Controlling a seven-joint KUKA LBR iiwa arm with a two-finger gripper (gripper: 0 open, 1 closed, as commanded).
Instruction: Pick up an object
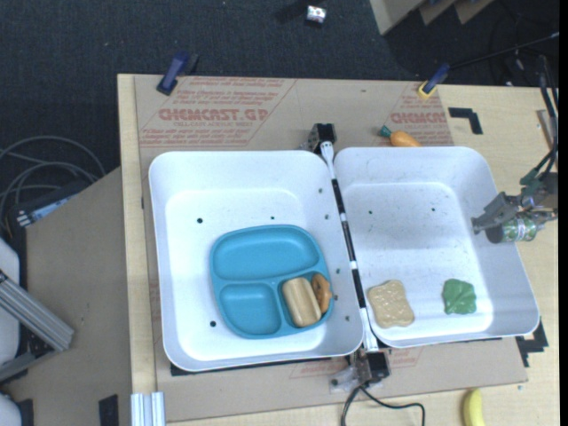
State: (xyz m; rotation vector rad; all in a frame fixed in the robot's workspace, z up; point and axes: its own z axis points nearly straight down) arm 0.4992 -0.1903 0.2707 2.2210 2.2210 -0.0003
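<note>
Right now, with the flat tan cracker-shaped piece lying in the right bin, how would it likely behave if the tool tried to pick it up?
The flat tan cracker-shaped piece lies low on the right white bin's floor, so fingers may struggle to get around its edges. It looks rigid and probably light, so a nudge would likely slide it. Being flat, it shouldn't roll.

Right bin point(417, 171) wide open across its middle and far edge; only the cracker point(390, 303) and green piece point(459, 296) crowd its near edge.

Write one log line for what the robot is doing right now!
gripper: over right bin's right edge, holding nothing seen | cracker, green toy: right bin | blue tray with bread: left bin
</note>
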